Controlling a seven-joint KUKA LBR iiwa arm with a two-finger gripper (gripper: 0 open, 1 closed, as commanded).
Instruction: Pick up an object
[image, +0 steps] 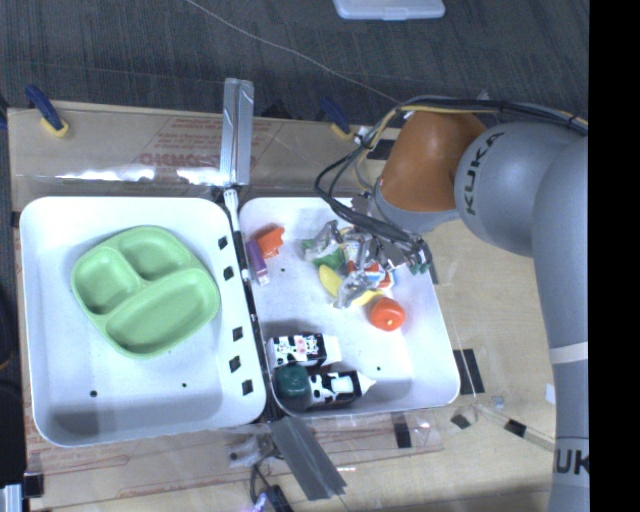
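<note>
Here, two white bins (60, 400), one green plate (146, 290), one tomato (386, 316)

tool (350, 268) fingers: blurred, state unclear | yellow item (330, 278): partly hidden beneath tool

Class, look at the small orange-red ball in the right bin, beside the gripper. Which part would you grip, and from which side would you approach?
Grip the orange-red ball across its widest middle, coming straight down from above. It is round and lies apart from the bin wall, with bare floor on its near and right sides; the clutter sits on its left.
</note>
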